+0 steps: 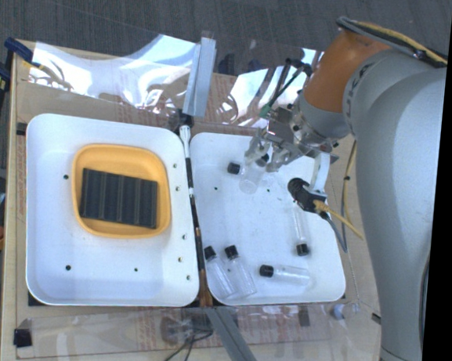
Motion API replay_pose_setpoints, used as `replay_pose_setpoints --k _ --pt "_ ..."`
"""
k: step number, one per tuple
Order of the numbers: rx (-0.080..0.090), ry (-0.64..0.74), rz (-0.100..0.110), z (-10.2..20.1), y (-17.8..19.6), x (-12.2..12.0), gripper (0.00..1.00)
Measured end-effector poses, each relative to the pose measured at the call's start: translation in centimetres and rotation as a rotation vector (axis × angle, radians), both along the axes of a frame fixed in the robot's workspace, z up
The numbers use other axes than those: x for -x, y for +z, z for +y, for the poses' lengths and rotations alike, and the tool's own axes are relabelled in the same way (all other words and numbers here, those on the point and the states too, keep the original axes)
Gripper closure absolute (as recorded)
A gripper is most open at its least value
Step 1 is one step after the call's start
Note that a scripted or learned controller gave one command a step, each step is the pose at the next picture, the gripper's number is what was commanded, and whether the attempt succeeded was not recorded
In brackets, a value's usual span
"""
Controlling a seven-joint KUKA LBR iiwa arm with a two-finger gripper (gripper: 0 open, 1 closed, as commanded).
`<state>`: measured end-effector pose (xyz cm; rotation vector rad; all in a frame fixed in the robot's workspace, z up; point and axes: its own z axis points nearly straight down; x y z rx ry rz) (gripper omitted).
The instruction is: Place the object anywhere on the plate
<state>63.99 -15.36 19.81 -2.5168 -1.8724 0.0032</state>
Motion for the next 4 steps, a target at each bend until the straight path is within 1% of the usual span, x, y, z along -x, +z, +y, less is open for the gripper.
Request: replay_pose_setpoints --k 1,2,3,4 --pt "0.001 0.088 0.001 4.3 -2.5 8.3 1.00" --pt "0.002 0.140 -0.003 9.1 8.3 5.6 1.00" --pt "0.002 0.140 -0.002 9.1 8.2 5.6 0.00" --pt "0.002 0.149 0.000 9.9 4.6 6.7 0.00"
